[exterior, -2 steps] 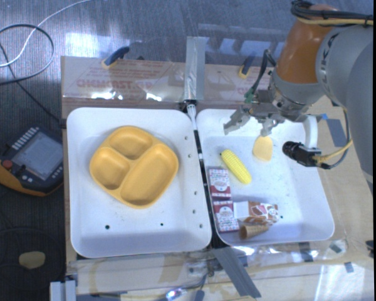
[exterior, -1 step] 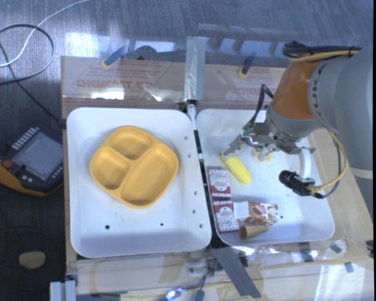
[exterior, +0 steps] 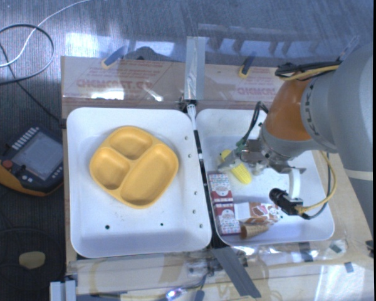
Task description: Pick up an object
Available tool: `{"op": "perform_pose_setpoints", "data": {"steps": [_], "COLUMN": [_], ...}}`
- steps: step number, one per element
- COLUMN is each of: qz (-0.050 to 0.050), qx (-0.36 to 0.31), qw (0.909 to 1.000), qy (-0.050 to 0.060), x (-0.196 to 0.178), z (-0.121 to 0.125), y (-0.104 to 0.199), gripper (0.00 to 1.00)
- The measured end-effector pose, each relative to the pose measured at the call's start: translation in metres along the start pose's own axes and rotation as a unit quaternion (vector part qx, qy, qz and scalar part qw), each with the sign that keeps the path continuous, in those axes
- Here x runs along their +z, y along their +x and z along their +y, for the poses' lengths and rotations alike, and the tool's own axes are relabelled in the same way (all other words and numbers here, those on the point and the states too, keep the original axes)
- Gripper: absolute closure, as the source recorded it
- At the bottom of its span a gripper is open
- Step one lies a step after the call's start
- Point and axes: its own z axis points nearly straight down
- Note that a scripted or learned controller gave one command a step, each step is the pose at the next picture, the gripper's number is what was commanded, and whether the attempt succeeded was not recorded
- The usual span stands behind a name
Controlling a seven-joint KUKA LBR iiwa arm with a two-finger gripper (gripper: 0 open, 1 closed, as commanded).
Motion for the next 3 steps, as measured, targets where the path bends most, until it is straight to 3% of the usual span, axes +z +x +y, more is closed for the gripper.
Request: {"op": "perform_pose_setpoints", "data": {"steps": [1, 2, 3], "qz": [0.001, 0.001, 0.000], "qx": [0.000, -0.037, 0.009], "qw": [1.0000, 0.9993, 0.9999], "qy": [-0.001, 0.007, 0.007], "x": [-0.010, -0.093, -0.138], "z": [0.002, 0.029, 0.048], "y": [0.001, 0.010, -0.013], "gripper": [1.00, 1.00, 1.00]}}
